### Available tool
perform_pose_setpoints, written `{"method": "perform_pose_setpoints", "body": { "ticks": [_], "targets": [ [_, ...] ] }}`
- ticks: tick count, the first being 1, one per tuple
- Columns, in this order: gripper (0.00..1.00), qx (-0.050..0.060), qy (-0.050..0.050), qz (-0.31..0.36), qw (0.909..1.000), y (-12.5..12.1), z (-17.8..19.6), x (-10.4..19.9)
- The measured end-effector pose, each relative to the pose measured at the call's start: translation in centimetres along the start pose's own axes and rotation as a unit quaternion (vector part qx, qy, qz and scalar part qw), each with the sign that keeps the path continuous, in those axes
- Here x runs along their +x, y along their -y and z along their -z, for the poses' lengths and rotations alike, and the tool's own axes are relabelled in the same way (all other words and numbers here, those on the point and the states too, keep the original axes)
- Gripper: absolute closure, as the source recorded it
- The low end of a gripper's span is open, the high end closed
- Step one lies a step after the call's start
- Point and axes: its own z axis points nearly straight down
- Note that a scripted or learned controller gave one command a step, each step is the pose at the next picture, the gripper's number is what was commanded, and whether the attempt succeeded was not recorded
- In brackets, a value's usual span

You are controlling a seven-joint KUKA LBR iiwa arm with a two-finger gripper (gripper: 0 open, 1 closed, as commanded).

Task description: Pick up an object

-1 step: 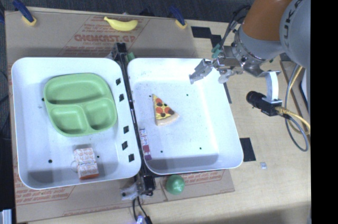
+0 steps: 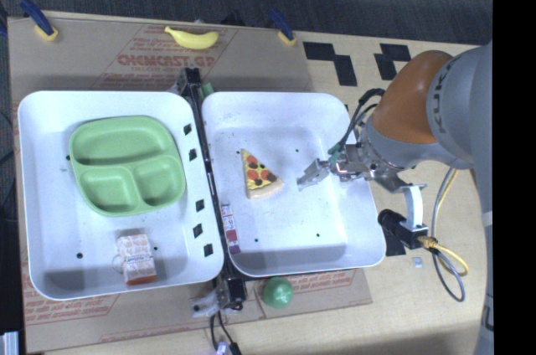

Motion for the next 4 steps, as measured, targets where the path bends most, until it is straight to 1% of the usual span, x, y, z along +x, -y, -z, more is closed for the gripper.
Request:
{"method": "perform_pose_setpoints", "body": {
  "ticks": [1,2,3,4],
  "targets": [
    [0.00,-0.002,0.001,0.001,1.0000,-3.0,-4.1,0.0],
    [0.00,-0.002,0.000,0.001,1.0000,3.5,-2.7,0.7],
    [0.00,-0.002,0.000,0.001,1.0000,1.7,-3.9,0.1],
    [0.00,-0.002,0.000,0.001,1.0000,-2.4,-4.6,0.1]
  ]
}}
